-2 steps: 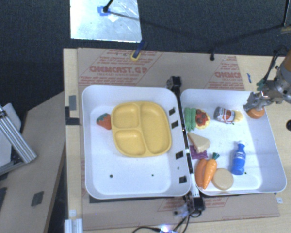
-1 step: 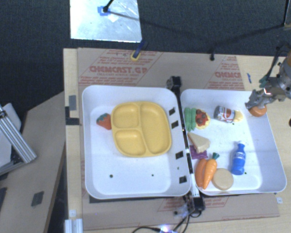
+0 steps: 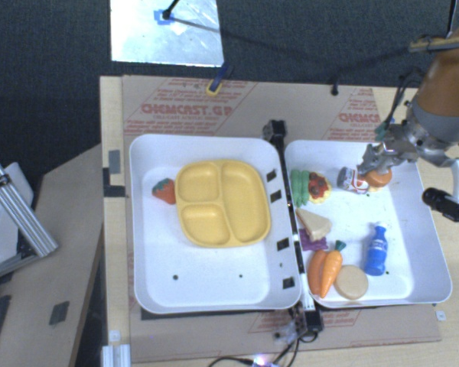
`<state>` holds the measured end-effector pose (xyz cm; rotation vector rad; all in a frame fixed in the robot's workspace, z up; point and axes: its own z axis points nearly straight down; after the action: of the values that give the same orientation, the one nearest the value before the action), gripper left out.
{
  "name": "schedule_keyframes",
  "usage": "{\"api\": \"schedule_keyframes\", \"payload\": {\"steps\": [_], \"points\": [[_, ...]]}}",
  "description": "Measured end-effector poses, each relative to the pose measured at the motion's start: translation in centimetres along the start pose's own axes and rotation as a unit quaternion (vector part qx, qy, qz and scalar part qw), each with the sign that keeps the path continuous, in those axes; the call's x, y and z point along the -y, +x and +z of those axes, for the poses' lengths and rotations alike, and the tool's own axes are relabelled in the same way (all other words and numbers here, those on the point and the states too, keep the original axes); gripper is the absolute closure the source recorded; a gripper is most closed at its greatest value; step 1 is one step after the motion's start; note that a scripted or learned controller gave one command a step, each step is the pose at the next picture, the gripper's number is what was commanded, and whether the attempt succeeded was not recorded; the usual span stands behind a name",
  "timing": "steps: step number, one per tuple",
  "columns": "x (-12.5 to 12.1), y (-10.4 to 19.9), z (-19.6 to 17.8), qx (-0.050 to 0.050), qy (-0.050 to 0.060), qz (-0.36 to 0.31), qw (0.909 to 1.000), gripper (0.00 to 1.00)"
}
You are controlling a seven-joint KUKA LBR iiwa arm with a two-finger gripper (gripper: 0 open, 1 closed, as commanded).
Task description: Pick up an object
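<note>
My gripper (image 3: 372,165) hangs over the back of the right bin (image 3: 428,239), its tip just above an orange round toy (image 3: 380,179) and a small red and white can (image 3: 352,180). Nothing is visibly held. The right bin also holds a green bean pod (image 3: 299,187), a pizza-like toy (image 3: 318,186), a sandwich wedge (image 3: 314,223), a purple piece (image 3: 314,243), a carrot (image 3: 325,268), a tan round disc (image 3: 352,283) and a blue bottle (image 3: 376,250). In the left bin (image 3: 149,274) lie a yellow divided plate (image 3: 220,202) and a strawberry (image 3: 164,190).
A black hinge strip (image 3: 289,212) runs between the two bins. The arm's grey body with its orange band (image 3: 444,90) fills the upper right. A black part (image 3: 444,202) sticks out over the right bin's right rim. A shiny sheet (image 3: 167,20) lies beyond the bench.
</note>
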<state>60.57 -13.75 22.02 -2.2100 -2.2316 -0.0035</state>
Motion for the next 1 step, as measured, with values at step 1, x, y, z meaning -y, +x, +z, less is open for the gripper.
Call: {"api": "schedule_keyframes", "payload": {"steps": [1], "points": [[0.74,5.07,0.79,0.000,0.001,0.001,1.0000,1.00]]}}
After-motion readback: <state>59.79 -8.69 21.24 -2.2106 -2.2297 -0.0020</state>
